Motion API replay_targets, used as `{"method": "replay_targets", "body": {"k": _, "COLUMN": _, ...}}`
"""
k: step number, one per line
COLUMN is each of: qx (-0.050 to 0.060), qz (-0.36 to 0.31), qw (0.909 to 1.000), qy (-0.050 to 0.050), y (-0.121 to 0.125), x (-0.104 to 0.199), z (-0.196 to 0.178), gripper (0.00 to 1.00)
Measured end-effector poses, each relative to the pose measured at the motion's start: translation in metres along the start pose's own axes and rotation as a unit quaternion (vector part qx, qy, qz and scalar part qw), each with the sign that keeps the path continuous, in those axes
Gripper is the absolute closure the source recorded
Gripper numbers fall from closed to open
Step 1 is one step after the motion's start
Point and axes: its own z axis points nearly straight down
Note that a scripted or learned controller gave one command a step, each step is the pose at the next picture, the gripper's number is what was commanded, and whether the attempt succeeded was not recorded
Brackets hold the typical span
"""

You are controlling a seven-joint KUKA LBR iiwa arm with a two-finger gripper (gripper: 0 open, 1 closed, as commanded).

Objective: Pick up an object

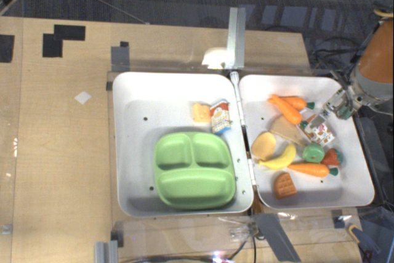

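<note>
Gripper (340, 105) low over the far right part of the right bin (357, 185), at the end of the grey arm (377, 61) with its orange band, reaching in from the right. Open or closed: cannot tell from this slant. Nothing seen held.

Just left and near of the gripper, a small printed box (319, 131), tilted, close to the tool but whether touching it cannot be told. Left of that box, a tan wedge (286, 129) lying flat. Farther off, toward the bin's far wall, a pair of orange carrots (286, 105) side by side, green tips pointing right toward the gripper.

Nearer in the same bin: a green round toy (313, 153) with a red piece (332, 157) just to its right, and a third carrot (308, 169) lying crosswise on their near side. To the left of these, a yellow banana (280, 159), curved, touching a round yellow-orange piece (265, 145) close to the bin's left wall. Nearest of all, a brown waffle-like piece (284, 185), apart from the rest.

Across the divider, in the left bin (126, 132): a green divided plate (194, 169) filling the near right part; beyond it, against the right wall, a small upright carton (220, 117) with a yellow-orange lump (200, 113) just to its left.

Both bins on a light wooden bench (55, 151), well apart from the black marks (61, 39) at its far left.
</note>
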Motion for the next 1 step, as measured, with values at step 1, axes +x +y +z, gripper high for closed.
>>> {"method": "replay_targets", "body": {"k": 1, "qx": 0.000, "qz": 0.268, "qw": 0.9635, "qy": 0.000, "y": 0.0138, "x": 0.0015, "z": 0.0375, "gripper": 0.00}}
